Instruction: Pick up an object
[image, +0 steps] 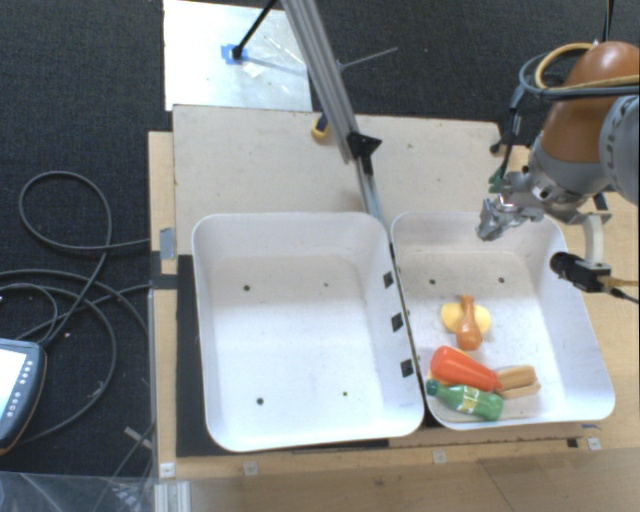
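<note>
My gripper (492, 228) hangs over the far edge of the right bin (573, 330), with nothing visible between its fingers. Several toy items lie well below it in the picture, toward the bin's near side. A yellow piece with an orange stem (466, 320) sits mid-bin. An orange carrot (463, 369) lies closer to the front, with a tan sausage-like piece (517, 379) at its right. A green bottle (466, 399) rests along the front wall.
The left bin (290, 330) stands beside the right one, sharing a wall marked with black tabs. A slanted metal pole (335, 95) crosses the bench behind the bins. Cables and a tablet lie on the floor at left.
</note>
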